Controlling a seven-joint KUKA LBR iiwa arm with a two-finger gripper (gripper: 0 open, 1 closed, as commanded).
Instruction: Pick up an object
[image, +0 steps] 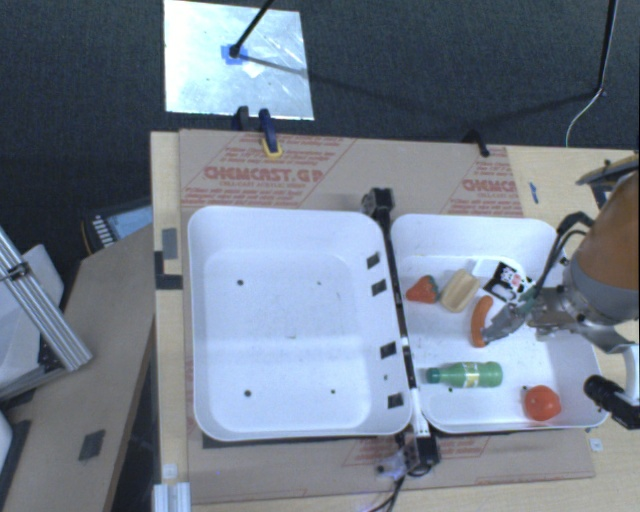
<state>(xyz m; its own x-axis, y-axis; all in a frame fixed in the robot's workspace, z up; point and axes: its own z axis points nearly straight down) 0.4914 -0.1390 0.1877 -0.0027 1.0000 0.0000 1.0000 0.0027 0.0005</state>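
The right bin (470, 225) holds several small items. A red strawberry-like piece (422, 290) and a beige bun (459, 290) lie near its middle left. An orange-red sausage (479, 319) lies just right of them. My gripper (499, 326) is low over the bin, its tip right beside the sausage's right side, and whether it touches is unclear. A white and black item (509, 278) lies just above the gripper. A green bottle (465, 375) lies on its side near the front, and a red tomato (541, 402) sits at the front right.
The left bin (285, 225) stands beside the right one, with a black divider clamp (398, 330) between them. The arm's grey and orange body (605, 270) covers the right bin's right edge. Both bins rest on a cardboard sheet (300, 170).
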